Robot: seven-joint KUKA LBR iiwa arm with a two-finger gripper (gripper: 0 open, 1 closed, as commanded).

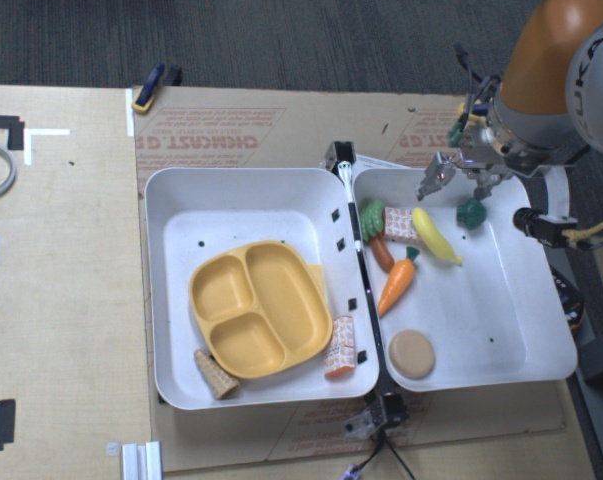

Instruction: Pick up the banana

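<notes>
Jaws of the grey two-finger gripper (449, 172) stand apart, holding nothing, poised just above and beyond the curved yellow plastic banana (434, 235); an orange toy carrot (396, 283) lies beside the banana.

The arm (566, 53) is a chunky rounded thing, mostly orange shell up top with a light grey section next to it that has dark lettering on the side. Below that there's a grey metal wrist block with a tangle of thin cables, some green and yellow bits mixed in. A black cable with a yellowish stretch loops off lower down. The gripper (451, 173) is bare silvery metal.
</notes>
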